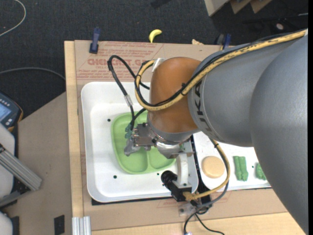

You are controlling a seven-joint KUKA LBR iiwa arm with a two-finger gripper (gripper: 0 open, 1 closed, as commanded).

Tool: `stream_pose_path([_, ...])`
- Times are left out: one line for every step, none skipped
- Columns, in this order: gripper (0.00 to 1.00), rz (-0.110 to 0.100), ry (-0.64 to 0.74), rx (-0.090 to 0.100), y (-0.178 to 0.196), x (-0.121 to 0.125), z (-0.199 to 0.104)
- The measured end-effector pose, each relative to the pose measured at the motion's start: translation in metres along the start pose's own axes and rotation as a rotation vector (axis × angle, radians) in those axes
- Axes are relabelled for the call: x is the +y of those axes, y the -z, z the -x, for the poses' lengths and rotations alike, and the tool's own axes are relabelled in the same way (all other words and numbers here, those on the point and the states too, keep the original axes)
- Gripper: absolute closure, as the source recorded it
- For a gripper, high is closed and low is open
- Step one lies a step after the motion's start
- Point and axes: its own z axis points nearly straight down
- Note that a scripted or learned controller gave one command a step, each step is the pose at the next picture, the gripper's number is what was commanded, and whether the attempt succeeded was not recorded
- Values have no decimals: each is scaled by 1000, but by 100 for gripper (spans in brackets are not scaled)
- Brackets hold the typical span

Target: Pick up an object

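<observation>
A light green divided plate [128,153] lies in the left white bin [95,131]. My arm, with its orange band [171,99], reaches in from the right and covers the plate's right half. The gripper [132,143] hangs low over the plate's middle, its metal body hiding what is beneath. In the right bin a round tan disc [213,166] rests near the dividing wall, and a green ridged piece [240,167] lies to its right, with another green piece [259,171] partly hidden by the arm.
Black and yellow cables [122,77] loop from the wrist over the left bin's back. A small yellow object [155,34] and a blue clamp [94,39] sit at the bench's far edge. A cardboard sheet [73,131] lies under the bins.
</observation>
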Motion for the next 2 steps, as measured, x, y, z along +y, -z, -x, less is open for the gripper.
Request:
stream_pose_path([100,19,-15,1,20,5,7])
stream_pose_path([100,7,-21,-3,-72,4,82])
